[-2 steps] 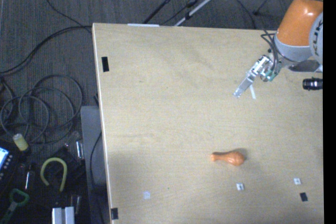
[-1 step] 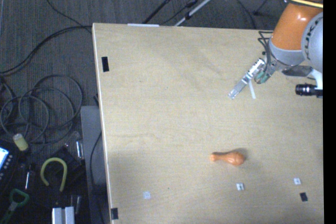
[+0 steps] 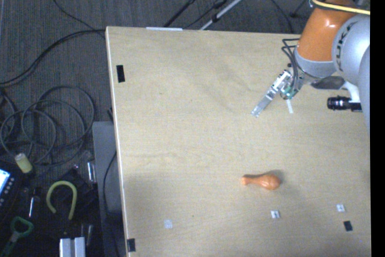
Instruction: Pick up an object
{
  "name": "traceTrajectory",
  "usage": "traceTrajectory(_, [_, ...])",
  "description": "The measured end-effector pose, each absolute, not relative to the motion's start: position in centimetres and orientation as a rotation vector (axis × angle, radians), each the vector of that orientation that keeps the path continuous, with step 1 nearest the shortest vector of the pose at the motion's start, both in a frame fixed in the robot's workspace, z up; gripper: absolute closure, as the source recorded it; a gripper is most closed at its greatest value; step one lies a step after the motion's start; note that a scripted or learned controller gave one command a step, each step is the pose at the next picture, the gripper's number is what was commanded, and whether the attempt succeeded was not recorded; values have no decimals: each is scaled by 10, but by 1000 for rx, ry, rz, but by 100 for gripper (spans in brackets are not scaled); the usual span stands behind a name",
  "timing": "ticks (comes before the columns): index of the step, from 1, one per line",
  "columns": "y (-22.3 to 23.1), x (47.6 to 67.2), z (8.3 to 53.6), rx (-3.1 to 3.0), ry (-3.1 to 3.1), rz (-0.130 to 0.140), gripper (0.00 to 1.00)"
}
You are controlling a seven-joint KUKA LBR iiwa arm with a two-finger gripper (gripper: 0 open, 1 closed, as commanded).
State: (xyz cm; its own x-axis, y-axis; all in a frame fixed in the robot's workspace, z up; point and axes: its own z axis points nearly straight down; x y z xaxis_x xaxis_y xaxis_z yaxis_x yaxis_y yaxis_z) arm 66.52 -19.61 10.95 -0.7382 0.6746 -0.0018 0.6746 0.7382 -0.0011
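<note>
Surface (image 3: 180, 129): I see a bare tan top, seen at a slant, with a few small black and white marks near its edges.
Arm (image 3: 337, 39): I see it reach in over the surface's far right part, orange band above the wrist.
Jaws (image 3: 264, 104): they point down-left above the surface; I cannot tell whether they are spread or pressed together, and I see nothing between them.
Object (image 3: 263, 180): an orange, pear-shaped thing lies on the surface, nearer the camera than the jaws, well apart from them.
Floor (image 3: 54, 39): left of the surface I see grey carpet with looped black cables.
</note>
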Motion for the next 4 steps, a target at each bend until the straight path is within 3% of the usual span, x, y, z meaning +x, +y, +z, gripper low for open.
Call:
traceTrajectory(1, [-179,663,96,1000,2976,-3,0])
traceTrajectory(2, [-224,638,145,1539,2737,-2,0])
traceTrajectory(3, [-187,668,84,1477,2772,-3,0])
traceTrajectory(4, [-186,669,93,1474,2770,-7,100])
